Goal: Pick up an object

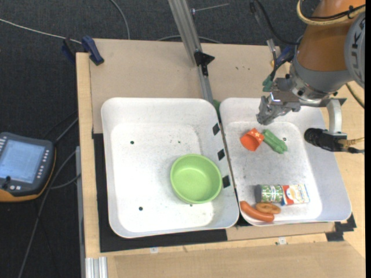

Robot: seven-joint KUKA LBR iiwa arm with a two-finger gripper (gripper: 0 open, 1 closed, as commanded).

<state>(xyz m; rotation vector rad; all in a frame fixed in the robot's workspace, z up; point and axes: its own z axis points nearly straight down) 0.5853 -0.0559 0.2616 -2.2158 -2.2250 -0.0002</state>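
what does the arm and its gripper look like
The arm is a bulky rounded body with a broad orange band, a yellowish cable looped over its top and grey casing with dark lettering at the right edge. Below sits a grey metal wrist with thin cables, ending in a small dark gripper.

You can read very little here. On the grey arm casing (362, 39) at the far right, part of a dark letter shows at the edge, too cropped to name. The small carton (282, 194) lying in the right bin (324, 172), near side, has a printed colourful label, but its print is too small to read. The handheld pendant screen (22, 158) at left shows no readable text.
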